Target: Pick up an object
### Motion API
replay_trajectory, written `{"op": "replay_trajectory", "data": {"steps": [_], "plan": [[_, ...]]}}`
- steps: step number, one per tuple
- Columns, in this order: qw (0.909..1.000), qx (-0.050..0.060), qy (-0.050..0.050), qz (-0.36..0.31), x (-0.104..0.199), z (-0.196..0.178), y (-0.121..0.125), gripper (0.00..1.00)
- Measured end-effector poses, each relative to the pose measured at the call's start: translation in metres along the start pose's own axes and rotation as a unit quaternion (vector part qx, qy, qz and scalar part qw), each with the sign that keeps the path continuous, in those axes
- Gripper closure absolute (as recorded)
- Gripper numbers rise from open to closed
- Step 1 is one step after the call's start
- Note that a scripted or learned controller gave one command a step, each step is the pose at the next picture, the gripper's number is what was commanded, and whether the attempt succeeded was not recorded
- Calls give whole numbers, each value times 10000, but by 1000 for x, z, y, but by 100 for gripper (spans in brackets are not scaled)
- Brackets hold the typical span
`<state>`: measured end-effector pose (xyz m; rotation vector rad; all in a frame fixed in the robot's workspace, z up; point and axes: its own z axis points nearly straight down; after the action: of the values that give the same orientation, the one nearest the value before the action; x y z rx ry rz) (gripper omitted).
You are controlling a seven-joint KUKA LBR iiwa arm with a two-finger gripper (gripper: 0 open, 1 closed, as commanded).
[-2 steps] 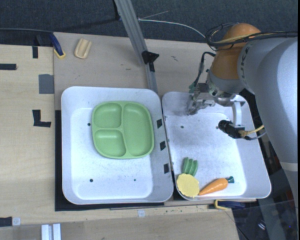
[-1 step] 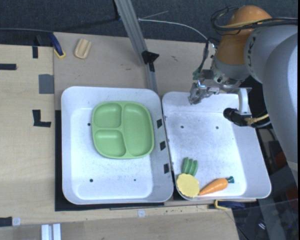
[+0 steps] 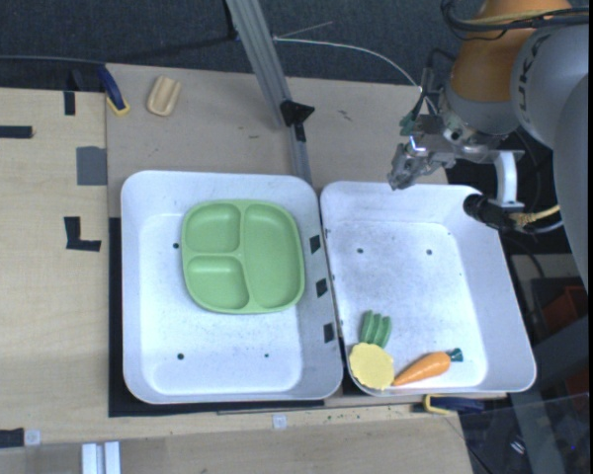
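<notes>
The right bin (image 3: 474, 265) holds three small items near its front edge: a green ridged piece (image 3: 375, 328), a yellow round piece (image 3: 372, 366) and an orange carrot (image 3: 424, 365) with a teal tip. My gripper (image 3: 407, 169) hangs over the far rim of the right bin, well away from those items. Nothing shows between its fingers.
The left bin (image 3: 148, 294) holds a green divided plate (image 3: 244, 256). A grey metal post (image 3: 267, 62) slants down to the gap between the bins. A tan block (image 3: 163, 96) lies on the bench at the far left. Black cables run at the right.
</notes>
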<state>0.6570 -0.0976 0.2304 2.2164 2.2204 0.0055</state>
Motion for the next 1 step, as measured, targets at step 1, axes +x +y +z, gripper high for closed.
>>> {"op": "replay_trajectory", "data": {"steps": [1], "plan": [[10000,5,1,-1,0,-47,1,100]]}}
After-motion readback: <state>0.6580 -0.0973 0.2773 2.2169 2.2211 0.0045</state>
